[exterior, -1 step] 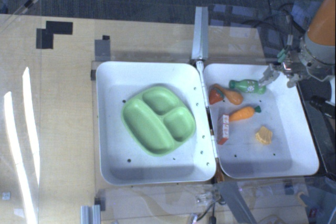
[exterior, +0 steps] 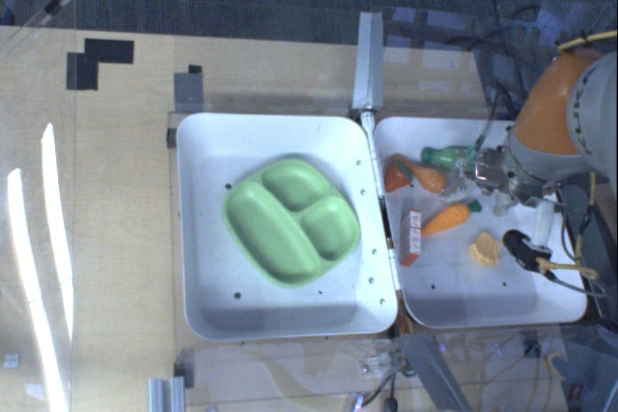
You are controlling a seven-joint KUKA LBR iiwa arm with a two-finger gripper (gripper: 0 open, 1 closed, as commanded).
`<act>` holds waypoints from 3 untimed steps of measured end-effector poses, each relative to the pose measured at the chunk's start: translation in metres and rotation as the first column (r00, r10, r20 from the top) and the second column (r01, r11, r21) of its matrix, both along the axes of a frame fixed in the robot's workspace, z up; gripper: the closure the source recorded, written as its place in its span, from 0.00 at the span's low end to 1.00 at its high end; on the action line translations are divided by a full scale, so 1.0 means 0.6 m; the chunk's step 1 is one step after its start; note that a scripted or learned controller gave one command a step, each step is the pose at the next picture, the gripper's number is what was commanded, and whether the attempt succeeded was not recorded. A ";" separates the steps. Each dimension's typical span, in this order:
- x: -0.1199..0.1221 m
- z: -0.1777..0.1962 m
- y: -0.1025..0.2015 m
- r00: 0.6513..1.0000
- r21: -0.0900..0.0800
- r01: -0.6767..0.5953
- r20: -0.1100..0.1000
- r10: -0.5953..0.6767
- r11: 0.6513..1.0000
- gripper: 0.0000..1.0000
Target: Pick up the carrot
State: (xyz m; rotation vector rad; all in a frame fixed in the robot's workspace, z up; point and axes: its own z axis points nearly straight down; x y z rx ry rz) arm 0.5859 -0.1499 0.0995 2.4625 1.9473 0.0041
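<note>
Carrot [exterior: 447, 220] lies at a slant in the right bin [exterior: 483, 304], near its middle, orange with a green tip, just right of a red-and-white packet [exterior: 412, 237]. The gripper [exterior: 490, 174] hovers just above and right of it, apart from it; whether its fingers are spread or together I cannot tell. A green divided plate [exterior: 292, 221] sits in the left bin [exterior: 208, 304]
</note>
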 end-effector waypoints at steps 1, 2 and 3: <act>-0.070 -0.015 0.066 0.868 -0.010 -0.497 0.011 0.497 0.868 0.00; -0.066 0.005 0.068 0.867 -0.011 -0.498 0.017 0.498 0.867 1.00; -0.146 0.152 0.147 0.799 -0.005 -0.601 0.003 0.601 0.799 1.00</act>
